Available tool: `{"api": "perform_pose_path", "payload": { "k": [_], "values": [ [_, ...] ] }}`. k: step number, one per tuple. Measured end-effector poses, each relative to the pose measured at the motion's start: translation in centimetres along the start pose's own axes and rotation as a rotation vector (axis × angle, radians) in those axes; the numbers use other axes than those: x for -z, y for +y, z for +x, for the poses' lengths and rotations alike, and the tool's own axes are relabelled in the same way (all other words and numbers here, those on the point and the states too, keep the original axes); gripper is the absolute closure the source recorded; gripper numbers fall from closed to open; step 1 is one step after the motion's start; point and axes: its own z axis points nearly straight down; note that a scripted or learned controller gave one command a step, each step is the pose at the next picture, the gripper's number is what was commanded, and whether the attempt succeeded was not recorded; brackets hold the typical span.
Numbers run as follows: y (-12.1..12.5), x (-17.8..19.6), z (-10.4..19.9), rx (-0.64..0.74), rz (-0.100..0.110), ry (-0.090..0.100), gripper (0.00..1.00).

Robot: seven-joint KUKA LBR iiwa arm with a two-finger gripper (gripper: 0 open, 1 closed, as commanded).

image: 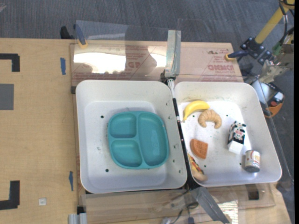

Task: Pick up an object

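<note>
The right bin [261,125] holds several small objects. A yellow banana [195,108] lies at its back left, touching a tan croissant [210,118]. An orange waffle-like piece [200,148] lies lower left, and a small bun-like toy [197,169] rests against the front left wall. A black-and-white carton [237,136] lies to the right, with a small silver can [252,161] just in front of it. A grey arm part with an orange band [273,101] sits outside the bin's right wall, away from all the objects.
The left bin [88,125] holds a teal divided plate [138,139]. A clear plastic sheet [126,50] and a metal divider post [172,55] stand behind the bins. Blue clamps and a yellow bar [261,38] sit at the top right.
</note>
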Motion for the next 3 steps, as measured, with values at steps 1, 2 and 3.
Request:
{"api": "perform_pose_path", "payload": {
  "k": [1, 2, 3],
  "values": [
    [-2.4, -17.7, 1.5, -0.002, 0.014, 0.006, 1.0],
    [-2.1, -17.2, 1.5, -0.001, 0.004, 0.004, 0.0],
    [-6.8, -19.9, 3.7, -0.004, 0.0, 0.002, 0.0]
  ]
}}
